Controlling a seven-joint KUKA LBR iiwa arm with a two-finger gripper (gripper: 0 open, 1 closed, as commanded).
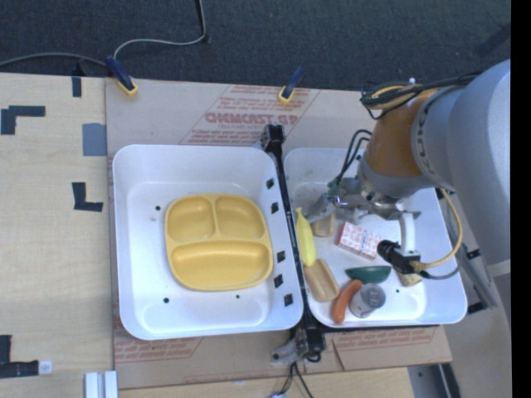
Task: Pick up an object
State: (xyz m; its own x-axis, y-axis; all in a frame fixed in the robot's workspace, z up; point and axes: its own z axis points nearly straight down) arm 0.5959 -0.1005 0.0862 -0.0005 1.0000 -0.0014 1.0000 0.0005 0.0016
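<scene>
Over the right bin (448, 309) the grey arm with its orange band (397, 143) hangs low, its gripper (358, 210) down among the clutter at the bin's far-left part. Whether its fingers are spread or pressed together cannot be told from this slant; nothing is seen pinched between them.

By my reading, the step in hand is the descent toward a pick, with no object yet lifted. The nearest candidates are the small tan block (322, 225) just left of the gripper and the red-and-white patterned card (358, 239) just near of it. The next move calls for settling squarely on one piece, closing, then rising straight up without dragging neighbours.

Counted in the right bin: one yellow banana (304, 237), one tan bread roll (321, 280), one orange carrot (346, 300), one dark green piece (367, 273), one grey round lid (368, 299). The left bin (133, 247) holds one yellow divided plate (219, 242) with three compartments. Two bins sit side by side on the counter (50, 247).
</scene>
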